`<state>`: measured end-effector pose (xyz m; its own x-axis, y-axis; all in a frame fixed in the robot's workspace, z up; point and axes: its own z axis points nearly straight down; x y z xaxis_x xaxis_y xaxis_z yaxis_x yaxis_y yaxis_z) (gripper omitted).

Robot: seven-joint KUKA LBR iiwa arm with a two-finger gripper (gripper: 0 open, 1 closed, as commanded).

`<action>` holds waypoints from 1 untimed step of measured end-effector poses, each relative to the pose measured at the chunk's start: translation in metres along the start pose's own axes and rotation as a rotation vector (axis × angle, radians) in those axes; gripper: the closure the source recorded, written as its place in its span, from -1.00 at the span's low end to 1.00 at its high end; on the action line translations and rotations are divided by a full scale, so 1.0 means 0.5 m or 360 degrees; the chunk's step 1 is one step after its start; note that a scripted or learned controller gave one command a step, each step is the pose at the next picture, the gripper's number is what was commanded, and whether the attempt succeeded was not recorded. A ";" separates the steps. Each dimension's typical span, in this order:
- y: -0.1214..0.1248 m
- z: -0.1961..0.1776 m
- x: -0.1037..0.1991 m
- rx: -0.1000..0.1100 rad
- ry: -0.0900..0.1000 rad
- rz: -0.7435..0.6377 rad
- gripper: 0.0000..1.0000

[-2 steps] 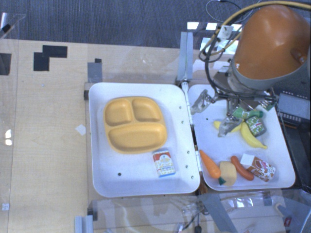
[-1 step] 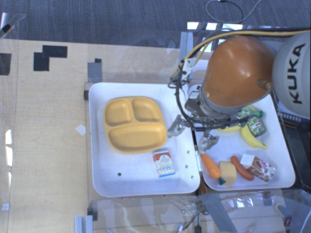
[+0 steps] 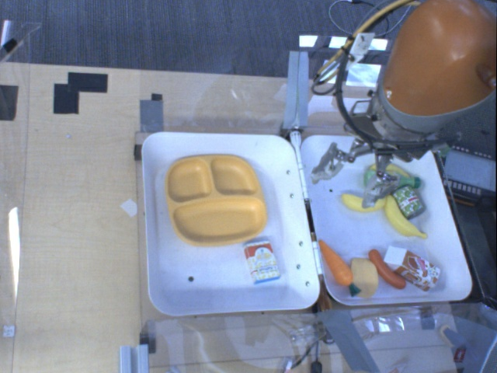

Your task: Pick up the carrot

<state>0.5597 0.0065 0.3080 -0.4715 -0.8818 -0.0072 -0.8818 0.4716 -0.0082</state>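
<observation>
The carrot [image 3: 335, 261] is orange and short. It lies at the front left of the right bin [image 3: 458, 282], slanting toward the front edge. My gripper [image 3: 354, 176] hangs over the back half of the same bin, well behind the carrot and apart from it. Its two fingers are spread: one fingertip [image 3: 329, 162] sits near the bin's left wall, the other lies over the bananas. The gripper is open with nothing between its fingers. The arm's large orange band [image 3: 439, 49] covers the bin's back right corner.
Beside the carrot sit a pale yellow lump [image 3: 365, 277], a red sausage [image 3: 386, 269] and a brown-and-white packet [image 3: 420, 272]. Bananas [image 3: 404, 218] and a green bottle [image 3: 408, 200] lie under the gripper. The left bin [image 3: 155, 282] holds a yellow divided tray [image 3: 216, 198] and a small carton [image 3: 262, 260].
</observation>
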 end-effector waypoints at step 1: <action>0.129 0.223 -0.037 -0.0008 0.0001 -0.0126 -1.00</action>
